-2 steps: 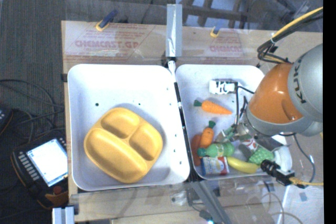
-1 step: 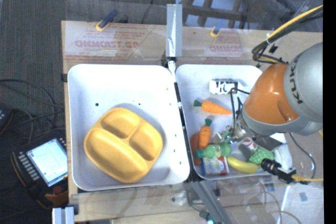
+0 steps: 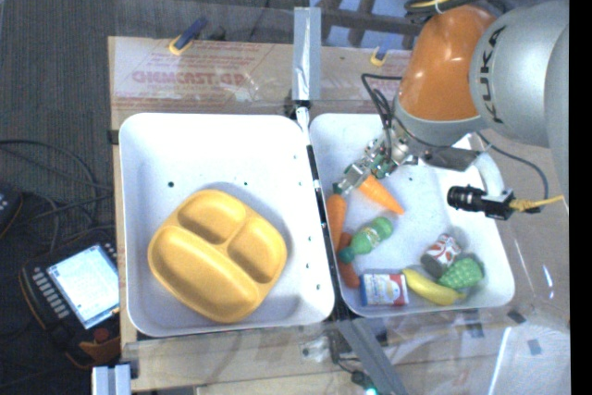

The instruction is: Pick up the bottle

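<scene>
The green bottle (image 3: 370, 237) lies ungrasped on the floor of the right bin (image 3: 487, 176), between two carrots, while the hand (image 3: 368, 166) hovers just above and beside it, holding nothing, its spread impossible to tell, so the pick remains undone.

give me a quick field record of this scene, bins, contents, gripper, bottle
left bin: yellow divided tray
right bin: green bottle, two carrots, can, banana, green toy, small red-white item
gripper: above right bin's upper part, beside a carrot
bottle: lying in the bin, apart from the gripper
</scene>
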Motion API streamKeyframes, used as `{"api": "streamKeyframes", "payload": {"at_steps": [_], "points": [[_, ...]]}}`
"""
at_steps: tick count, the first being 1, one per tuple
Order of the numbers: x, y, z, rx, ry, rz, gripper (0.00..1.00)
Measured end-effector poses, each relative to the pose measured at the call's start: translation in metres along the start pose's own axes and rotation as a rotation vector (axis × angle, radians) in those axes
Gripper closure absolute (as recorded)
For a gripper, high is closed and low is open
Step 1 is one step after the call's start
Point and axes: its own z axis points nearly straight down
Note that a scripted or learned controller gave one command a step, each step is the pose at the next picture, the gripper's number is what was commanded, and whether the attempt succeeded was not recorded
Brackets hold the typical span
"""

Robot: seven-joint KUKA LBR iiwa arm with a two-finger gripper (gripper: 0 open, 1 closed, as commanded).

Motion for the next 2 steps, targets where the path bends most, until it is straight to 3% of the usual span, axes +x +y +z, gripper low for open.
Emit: {"api": "streamKeyframes", "payload": {"at_steps": [1,2], "points": [[0.0,0.001,-0.009,0.0,0.0,-0.001,1.0],[0.014,-0.082,0.001,0.002,0.0,-0.008,1.0]]}}
